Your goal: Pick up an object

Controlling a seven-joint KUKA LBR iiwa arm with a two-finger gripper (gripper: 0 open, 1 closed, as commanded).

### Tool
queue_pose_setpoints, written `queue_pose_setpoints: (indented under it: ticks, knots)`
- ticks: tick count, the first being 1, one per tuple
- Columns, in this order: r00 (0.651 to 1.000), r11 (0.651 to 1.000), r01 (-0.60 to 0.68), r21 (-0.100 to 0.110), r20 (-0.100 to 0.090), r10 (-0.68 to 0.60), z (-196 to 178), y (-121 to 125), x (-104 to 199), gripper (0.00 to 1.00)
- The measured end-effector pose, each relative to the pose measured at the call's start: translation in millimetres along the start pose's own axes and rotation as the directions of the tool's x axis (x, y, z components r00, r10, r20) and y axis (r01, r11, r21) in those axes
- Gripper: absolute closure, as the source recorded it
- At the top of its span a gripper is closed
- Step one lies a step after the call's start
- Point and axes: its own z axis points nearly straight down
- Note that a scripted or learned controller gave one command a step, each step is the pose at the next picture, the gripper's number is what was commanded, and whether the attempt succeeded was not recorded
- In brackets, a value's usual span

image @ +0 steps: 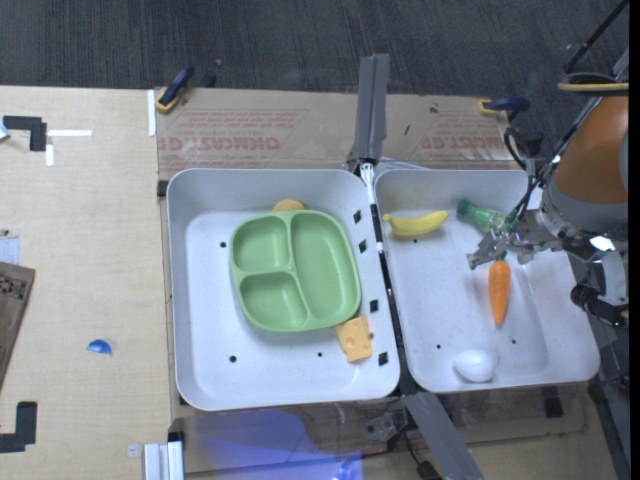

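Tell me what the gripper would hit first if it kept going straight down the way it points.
Probably the carrot: the gripper hangs at its upper end in the right bin. Height is hard to judge from this slanted view.

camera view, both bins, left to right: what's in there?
Green divided plate → yellow cheese wedge → banana → white egg → carrot, with the gripper above its top end. Small yellow piece behind the plate and green item by the gripper left out: they overlap.
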Motion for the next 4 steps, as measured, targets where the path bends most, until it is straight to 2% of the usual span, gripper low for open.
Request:
queue_pose_setpoints:
  ticks: [1, 2, 3, 4]
  knots:
    - [1.000, 1.000, 0.013, 0.000, 0.000, -0.013, 25.0, -29.7, -2.1, 0.00]
    - [1.000, 1.000, 0.008, 0.001, -0.001, -0.008, 17.1, -30.2, -3.4, 1.00]
    - [1.000, 1.000, 0.017, 0.000, 0.001, -0.017, -102.9, -22.6, 68.2, 1.00]
    - [0.995, 0.995, 0.103, 0.001, 0.000, -0.103, -51.8, -17.4, 46.5, 1.00]
